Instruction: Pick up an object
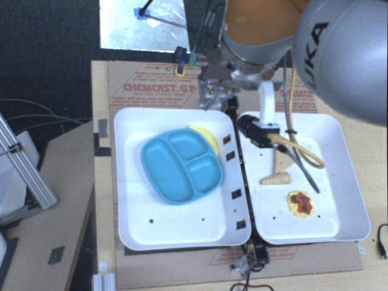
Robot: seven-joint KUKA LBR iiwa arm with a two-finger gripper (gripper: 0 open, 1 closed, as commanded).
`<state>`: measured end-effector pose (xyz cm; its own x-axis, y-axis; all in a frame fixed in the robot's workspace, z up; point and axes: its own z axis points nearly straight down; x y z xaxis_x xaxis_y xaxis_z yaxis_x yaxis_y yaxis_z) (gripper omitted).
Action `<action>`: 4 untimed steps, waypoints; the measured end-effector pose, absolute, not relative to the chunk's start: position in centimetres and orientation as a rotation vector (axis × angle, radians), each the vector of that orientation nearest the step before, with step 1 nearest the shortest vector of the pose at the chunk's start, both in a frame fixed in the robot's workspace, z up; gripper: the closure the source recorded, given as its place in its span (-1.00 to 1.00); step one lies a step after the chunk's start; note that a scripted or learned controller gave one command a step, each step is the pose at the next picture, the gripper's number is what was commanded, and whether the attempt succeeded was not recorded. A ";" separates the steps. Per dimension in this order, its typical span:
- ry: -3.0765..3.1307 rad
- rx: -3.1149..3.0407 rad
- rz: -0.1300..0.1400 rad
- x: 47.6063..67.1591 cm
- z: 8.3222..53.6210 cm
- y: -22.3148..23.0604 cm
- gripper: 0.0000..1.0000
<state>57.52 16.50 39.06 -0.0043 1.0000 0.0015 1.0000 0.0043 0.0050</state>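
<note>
The gripper point(219, 102) hangs above the rear edge of the bins; its state cannot be told. The blue divided plate point(182, 165) lies just ahead and left of it, in the left bin point(130, 223), overlapping a yellow object point(206, 137).

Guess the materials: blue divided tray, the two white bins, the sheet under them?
Blue tray: probably moulded plastic, smooth and semi-matte; uniform colour, rounded compartment ridges. White bins: likely thin formed plastic, satin; rounded corners, soft highlights along the rims. Sheet beneath: looks like brown cardboard or paper-masked sheet, matte, printed with red lettering. Which of the two, the view leaves open.
</note>
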 end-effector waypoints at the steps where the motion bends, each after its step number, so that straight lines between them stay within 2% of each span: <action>1: 2.228 2.213 0.006 62.4 27.7 20.6 1.00; 2: 2.229 2.214 0.005 59.8 31.0 22.4 1.00; 3: 2.223 2.208 0.026 64.0 47.6 23.5 1.00; 4: 2.217 2.218 0.014 66.9 54.0 20.9 1.00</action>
